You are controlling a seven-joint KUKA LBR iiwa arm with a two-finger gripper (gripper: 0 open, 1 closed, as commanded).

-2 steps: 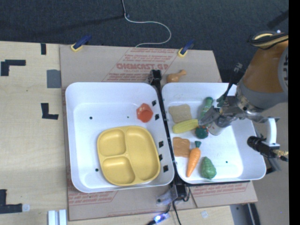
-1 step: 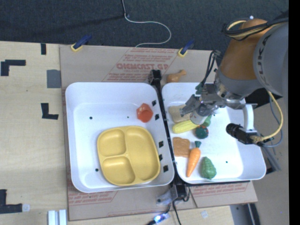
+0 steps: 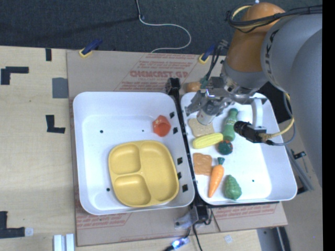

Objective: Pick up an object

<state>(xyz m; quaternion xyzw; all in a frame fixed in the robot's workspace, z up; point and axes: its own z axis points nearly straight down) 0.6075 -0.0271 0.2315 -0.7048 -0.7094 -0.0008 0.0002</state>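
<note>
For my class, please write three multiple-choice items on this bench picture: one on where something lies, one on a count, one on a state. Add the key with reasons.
1. Where does the yellow divided plate lie?
A. Left bin
B. Right bin
C. On the cardboard

2. How many compartments does the plate have?
A. Two
B. Three
C. Five

3. How does the carrot rest?
A. Standing upright
B. Lying flat in the bin
C. Lifted in the air

Key: 1 A, the plate sits inside the left bin near its front. 2 B, two sections at the top and one below. 3 B, it lies flat on the right bin floor beside the green vegetable.
</note>
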